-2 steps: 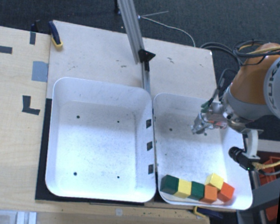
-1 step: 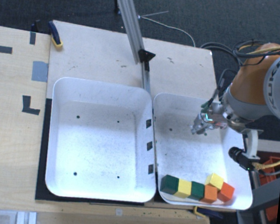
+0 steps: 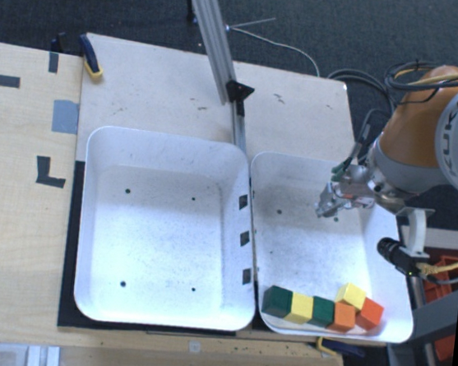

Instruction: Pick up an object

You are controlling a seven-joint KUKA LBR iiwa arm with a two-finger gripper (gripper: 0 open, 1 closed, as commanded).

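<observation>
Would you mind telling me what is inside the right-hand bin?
Inside the right bin, a row of green, yellow and orange blocks lies along its near wall. The gripper hangs above its far end, hiding a patch of floor.

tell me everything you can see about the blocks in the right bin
A cluster of small blocks sits in the right bin's near corner: dark green, yellow, green and orange in a touching row, with a yellow and an orange block at its right end. They look solid and matte, resting on the bin floor by the front wall, well apart from the tool.
</observation>
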